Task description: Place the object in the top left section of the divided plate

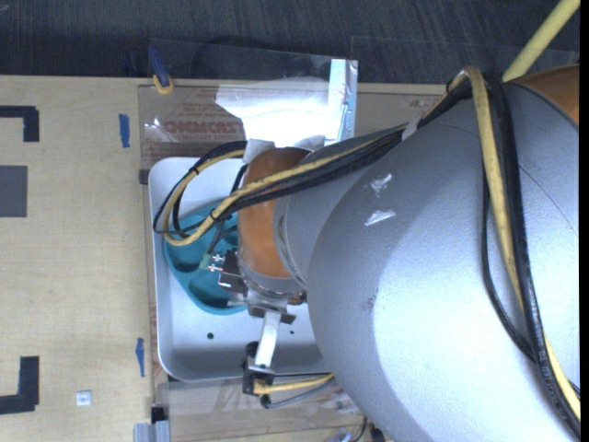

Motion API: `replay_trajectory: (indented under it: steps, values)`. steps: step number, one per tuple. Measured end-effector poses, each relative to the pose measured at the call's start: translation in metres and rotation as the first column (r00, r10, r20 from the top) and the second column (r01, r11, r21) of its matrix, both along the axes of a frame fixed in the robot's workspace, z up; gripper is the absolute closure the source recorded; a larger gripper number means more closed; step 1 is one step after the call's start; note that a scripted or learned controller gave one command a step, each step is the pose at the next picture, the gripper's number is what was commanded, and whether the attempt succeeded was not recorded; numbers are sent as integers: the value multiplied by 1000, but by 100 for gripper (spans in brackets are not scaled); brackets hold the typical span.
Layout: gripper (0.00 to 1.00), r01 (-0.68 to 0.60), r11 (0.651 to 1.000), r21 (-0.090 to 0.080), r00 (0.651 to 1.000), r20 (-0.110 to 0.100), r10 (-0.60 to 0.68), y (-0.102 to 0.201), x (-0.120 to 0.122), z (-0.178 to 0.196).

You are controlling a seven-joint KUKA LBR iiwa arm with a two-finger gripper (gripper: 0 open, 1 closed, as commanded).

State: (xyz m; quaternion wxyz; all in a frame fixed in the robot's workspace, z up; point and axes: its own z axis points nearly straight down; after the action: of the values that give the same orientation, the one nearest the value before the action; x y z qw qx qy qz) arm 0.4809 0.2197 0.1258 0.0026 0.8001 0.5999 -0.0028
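On the tan desk (74, 274) I see the white bin (175, 339) holding the blue divided plate (189, 261) beneath the arm's wrist, the gripper itself hidden, its state beyond my telling.

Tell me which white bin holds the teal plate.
The lower bin, beneath the arm: the teal plate lies in it. The upper bin shows none.

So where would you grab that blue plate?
Probably by the curved rim of the blue plate on the picture's left, coming straight down from above. The plate seems to lie flat in the white bin, so its thin edge is the likeliest part to pinch. The arm covers the rest of it.
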Motion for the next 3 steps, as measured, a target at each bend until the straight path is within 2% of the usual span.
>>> replay_trajectory:
  steps: [1,2,3]
  values:
    - [100,-286,958,4,958,-4,286,-73,41,37]
    - [100,76,997,-1,997,-5,-76,-24,27,-29]
    - [100,-14,1000,-2,1000,27,14,-8,10,-33]
